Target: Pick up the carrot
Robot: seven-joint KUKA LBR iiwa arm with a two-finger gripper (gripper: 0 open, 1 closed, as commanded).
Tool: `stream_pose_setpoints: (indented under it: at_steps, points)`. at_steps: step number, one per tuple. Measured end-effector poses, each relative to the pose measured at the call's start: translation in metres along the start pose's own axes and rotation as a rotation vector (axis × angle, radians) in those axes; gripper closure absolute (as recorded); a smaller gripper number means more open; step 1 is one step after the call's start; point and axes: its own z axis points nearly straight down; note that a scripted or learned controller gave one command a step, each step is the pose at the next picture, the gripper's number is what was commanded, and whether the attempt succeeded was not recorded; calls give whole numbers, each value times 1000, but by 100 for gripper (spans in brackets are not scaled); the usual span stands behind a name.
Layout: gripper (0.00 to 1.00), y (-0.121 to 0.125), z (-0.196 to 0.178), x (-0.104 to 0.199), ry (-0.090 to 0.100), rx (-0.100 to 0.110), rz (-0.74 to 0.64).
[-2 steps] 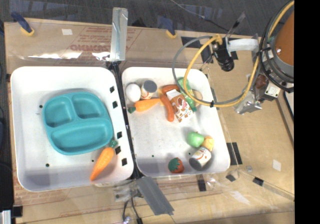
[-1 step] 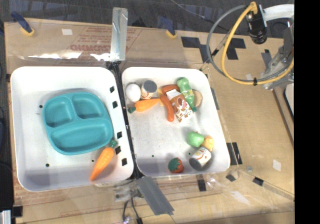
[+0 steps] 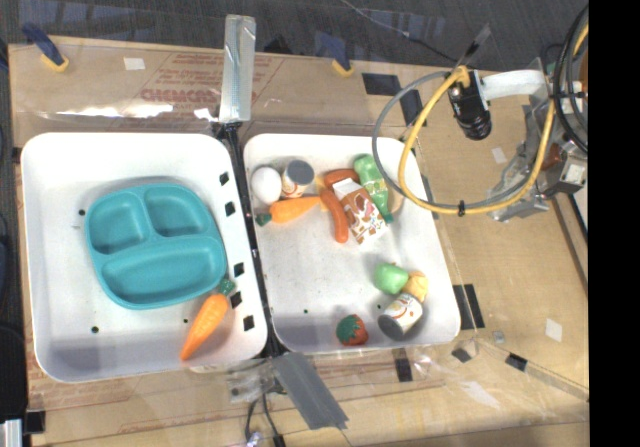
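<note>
Bench (image 3: 130, 85): flat brown board with clear shiny plastic over part of it and bits of black tape.
Left bin (image 3: 50, 235): big, white, shallow, smooth, with round corners.
Right bin (image 3: 300, 285): same white shape, touching the left bin along a black seam.
Plate (image 3: 155, 245): teal plastic, round-cornered, split into three dips, lying in the left bin.
Arm (image 3: 540, 135): grey metal parts at the right edge of the bench, with looping yellow and grey cables.
Pincer: I cannot tell where it is or how its fingers stand.
Carrot (image 3: 205, 325): orange, smooth, cone shaped with a small green top, lying in the left bin just below the plate's lower right corner, near the seam.
Second carrot (image 3: 293, 211): orange, pointed, in the right bin near its upper left.
Sausage (image 3: 338, 213): long, orange-red, beside a little patterned box (image 3: 362, 215).
Green pear (image 3: 391, 278): small and rounded, lower right.
Strawberry (image 3: 351, 330): small, red with green, by the front wall.
Egg (image 3: 265, 183): white, smooth, round.
</note>
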Motion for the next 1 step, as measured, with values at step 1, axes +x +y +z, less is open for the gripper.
stream_pose_setpoints:
  at_steps: [1]
  points:
    - [100,-4,-13,2,10,5,-6]
